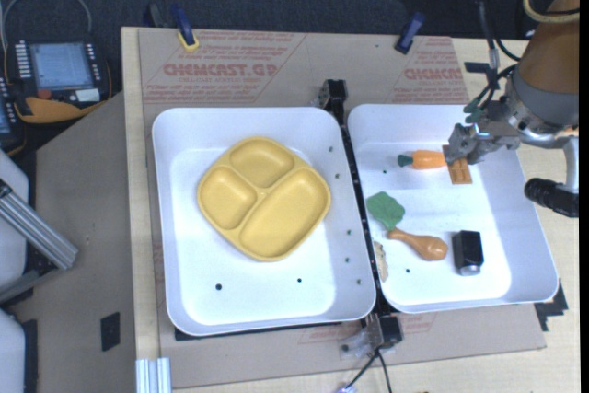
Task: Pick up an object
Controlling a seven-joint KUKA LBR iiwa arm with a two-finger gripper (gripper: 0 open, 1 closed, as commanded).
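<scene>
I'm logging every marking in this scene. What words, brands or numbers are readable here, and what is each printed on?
"CHEMCAST G.P": red print on the brown protective sheet behind the left bin.
"CHEMCAS...": same red print, partly cut off, behind the right bin.
Smaller red lines beneath both: too blurred to read.
Handheld pendant screen at far left: too small to read.

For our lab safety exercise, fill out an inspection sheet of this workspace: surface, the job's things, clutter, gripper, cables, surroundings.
Surface: bench covered with printed cardboard, bearing the left bin and the right bin side by side.
Job's things: in the right bin, a toy carrot, a green leafy piece, a tan drumstick-shaped toy and a small black block.
Clutter: a yellow divided plate in the left bin.
Gripper: gripper low over the right bin, at the carrot's right end; its grip cannot be judged.
Cables: a dark cable runs down to the arm; wires at the bench's front edge.
Surroundings: a control pendant on dark floor, left of the bench.
</scene>
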